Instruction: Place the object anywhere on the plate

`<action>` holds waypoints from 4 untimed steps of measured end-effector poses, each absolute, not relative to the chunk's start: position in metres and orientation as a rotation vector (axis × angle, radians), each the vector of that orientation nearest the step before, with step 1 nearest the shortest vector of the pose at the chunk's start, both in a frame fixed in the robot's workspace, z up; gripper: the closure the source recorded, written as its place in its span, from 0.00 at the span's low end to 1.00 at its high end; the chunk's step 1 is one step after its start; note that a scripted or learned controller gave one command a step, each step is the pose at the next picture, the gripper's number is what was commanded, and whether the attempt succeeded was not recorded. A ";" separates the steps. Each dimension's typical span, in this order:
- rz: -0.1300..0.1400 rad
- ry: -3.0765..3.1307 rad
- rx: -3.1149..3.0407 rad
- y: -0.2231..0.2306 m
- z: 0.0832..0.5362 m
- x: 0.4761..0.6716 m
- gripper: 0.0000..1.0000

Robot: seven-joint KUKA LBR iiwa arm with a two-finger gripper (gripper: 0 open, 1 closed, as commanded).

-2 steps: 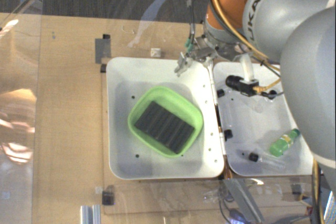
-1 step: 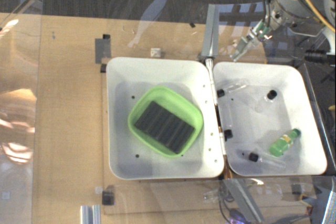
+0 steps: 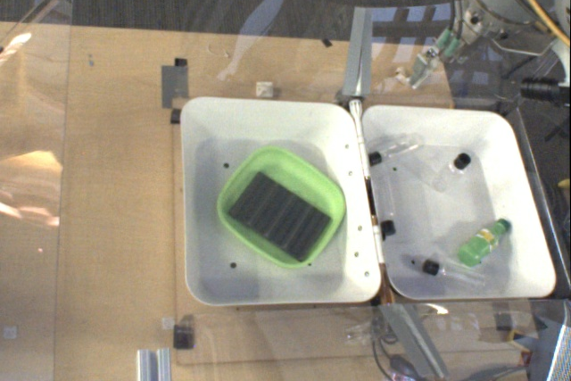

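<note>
A lime-green square plate lies tilted in the left bin. A dark ridged rectangular object rests on its middle. In the right bin a small green bottle lies on its side near the front right corner. My gripper hangs at the top right, above the bench behind the right bin, well away from the plate and the bottle. Nothing shows in it.
Clear plastic pieces with black caps lie in the right bin at the back, the back left and the front. A grey metal post stands behind the seam between the bins. A small pale block sits on the bench.
</note>
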State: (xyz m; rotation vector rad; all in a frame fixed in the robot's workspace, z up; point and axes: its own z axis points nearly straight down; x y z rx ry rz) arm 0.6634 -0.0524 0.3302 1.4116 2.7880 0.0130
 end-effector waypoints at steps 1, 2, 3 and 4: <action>0.006 2.774 1.464 0.024 0.222 0.627 1.00; 0.007 2.773 1.464 0.024 0.223 0.627 0.00; 0.015 2.770 1.457 0.026 0.235 0.629 1.00; 0.007 2.869 1.269 0.074 0.185 0.583 1.00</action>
